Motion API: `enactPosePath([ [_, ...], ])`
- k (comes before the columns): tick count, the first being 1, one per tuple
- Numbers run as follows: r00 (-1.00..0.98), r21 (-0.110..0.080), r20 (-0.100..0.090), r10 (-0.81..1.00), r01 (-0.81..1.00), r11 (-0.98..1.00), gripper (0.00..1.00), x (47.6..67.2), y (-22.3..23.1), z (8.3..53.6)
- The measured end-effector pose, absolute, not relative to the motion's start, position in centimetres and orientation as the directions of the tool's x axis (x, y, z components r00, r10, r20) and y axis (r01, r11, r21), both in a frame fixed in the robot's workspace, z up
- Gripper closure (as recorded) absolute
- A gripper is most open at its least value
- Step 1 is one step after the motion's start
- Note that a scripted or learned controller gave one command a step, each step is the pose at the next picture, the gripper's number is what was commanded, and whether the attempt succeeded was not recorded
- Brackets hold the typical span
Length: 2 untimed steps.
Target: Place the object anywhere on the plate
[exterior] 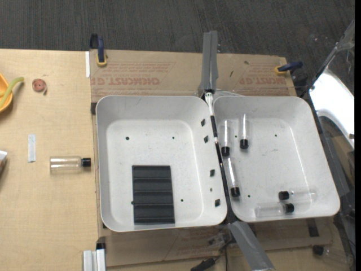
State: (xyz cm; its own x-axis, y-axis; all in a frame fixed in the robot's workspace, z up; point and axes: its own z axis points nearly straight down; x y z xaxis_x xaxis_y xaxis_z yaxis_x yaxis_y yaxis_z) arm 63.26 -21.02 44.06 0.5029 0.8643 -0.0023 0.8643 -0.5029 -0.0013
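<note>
A black ridged plate lies flat in the left bin, near its front wall. Several clear tubes with black caps lie in the right bin. Two tubes lie side by side near the divider at the back. Below them, a third tube runs along the left wall. Two more tubes rest at the front right corner.
On the bench to the left lie a clear bottle with a black cap, a white strip, a small reddish disc and an orange item. Clamps hold the cardboard behind the bins.
</note>
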Motion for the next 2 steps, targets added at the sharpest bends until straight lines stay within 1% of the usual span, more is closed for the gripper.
enactPosePath([
  [1,0.638,-0.002,-0.004,0.77,0.77,-0.638,0.0,65.9,-15.3,44.0],
  [2,0.733,-0.004,-0.004,0.68,0.68,-0.733,0.0,62.5,-21.6,43.9],
])
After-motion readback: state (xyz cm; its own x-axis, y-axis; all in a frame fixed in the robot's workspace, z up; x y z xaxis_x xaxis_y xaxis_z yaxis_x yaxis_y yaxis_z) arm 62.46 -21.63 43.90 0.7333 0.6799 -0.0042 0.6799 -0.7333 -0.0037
